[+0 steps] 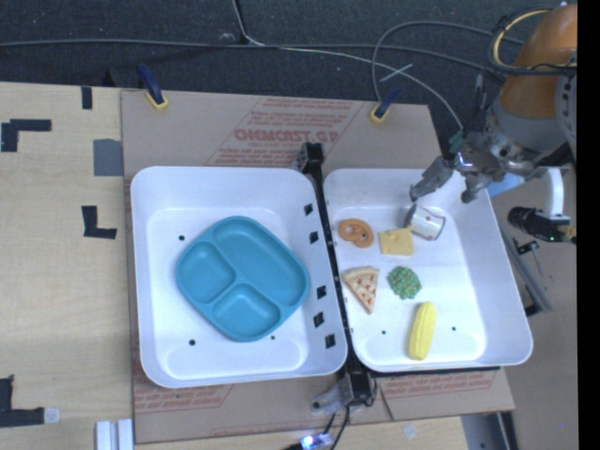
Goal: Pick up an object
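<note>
Right bin [487, 279] is the crowded one. Stuff clusters around its middle: pretzel [355, 232] at about 10 o'clock, cheese wedge [397, 242] and a small silver cup [427, 223] toward 12, pizza slice [363, 287] at 8, broccoli [405, 282] dead centre, corn cob [422, 330] at 6. The gripper [452, 182] hangs over the 1 o'clock corner. Open floor runs along the 3 to 5 o'clock side. In the left bin [150, 251], the blue divided plate [242, 277] takes the middle, with bare floor all round it.
</note>
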Robot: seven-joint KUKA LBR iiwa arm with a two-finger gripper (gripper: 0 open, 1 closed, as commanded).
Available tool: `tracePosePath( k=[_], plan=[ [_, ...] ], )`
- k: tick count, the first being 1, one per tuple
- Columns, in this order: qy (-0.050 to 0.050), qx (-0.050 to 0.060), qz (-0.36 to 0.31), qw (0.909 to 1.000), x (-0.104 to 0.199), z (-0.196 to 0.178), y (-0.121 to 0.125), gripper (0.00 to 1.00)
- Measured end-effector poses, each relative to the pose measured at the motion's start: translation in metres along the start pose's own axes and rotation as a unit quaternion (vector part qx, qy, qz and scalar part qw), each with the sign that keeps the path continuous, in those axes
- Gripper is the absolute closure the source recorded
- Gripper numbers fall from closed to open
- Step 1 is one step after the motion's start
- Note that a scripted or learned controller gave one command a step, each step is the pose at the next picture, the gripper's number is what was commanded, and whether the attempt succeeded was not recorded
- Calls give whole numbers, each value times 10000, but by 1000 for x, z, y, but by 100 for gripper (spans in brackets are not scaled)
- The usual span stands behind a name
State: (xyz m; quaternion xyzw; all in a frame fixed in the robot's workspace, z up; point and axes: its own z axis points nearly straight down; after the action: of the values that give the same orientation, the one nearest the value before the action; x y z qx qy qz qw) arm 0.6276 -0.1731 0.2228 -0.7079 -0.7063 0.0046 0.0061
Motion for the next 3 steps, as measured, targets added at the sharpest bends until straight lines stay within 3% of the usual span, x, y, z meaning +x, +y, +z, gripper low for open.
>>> tracePosePath(
  k=[1,2,3],
  plan=[
    [-12,-70,-20,10000,1,-9,2,0],
    [-12,-48,-20,10000,1,54,-1,0],
    [-63,-119,-23,9999,0,110,7,0]
  ],
)
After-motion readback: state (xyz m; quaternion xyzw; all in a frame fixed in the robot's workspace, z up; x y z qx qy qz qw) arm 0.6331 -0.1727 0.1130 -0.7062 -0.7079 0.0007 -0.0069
